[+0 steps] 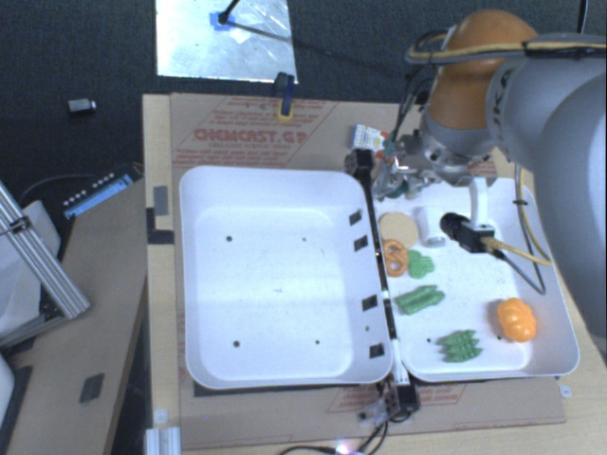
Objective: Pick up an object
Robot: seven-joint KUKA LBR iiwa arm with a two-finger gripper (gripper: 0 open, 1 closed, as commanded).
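Pincer (pixel 394 180), its grip state hidden, hovers in the approach step above the right shallow white plastic bin (pixel 555 344); next, I judge, comes descent onto the round tan disc (pixel 398 227).

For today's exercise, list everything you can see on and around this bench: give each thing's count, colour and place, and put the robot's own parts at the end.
Left bin: one, white, left half of the bench.
Right bin: one, white, beside it, holding the toys.
Orange toy: one, orange, right bin, near right.
Green toys: three, green, right bin, near the divider and front.
Tan disc: one, tan, right bin, upper part.
Pretzel-like toy: one, orange, below the disc.
Cardboard sheet: one, brown, under both bins.
Metal plate: one, silver, on the floor behind.
Arm: one, grey with orange band, over the right bin.
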